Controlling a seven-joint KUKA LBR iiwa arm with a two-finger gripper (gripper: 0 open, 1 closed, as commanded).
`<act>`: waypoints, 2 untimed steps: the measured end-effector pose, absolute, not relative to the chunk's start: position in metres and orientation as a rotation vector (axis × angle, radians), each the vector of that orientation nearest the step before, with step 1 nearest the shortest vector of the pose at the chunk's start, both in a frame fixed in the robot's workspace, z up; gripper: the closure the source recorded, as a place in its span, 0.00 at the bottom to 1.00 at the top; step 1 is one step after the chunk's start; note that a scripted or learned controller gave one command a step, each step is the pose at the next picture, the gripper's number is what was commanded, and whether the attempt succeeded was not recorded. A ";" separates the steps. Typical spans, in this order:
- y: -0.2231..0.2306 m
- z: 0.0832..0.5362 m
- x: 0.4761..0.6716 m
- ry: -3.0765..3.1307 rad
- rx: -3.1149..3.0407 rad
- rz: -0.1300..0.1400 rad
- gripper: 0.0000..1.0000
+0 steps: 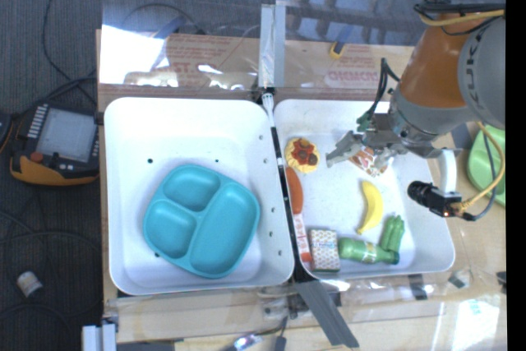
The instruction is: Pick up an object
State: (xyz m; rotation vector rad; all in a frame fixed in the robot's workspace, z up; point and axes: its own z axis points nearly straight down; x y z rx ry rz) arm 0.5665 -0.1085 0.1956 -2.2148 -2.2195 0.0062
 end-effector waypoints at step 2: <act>-0.204 0.089 0.524 -2.232 -2.200 -0.016 0.00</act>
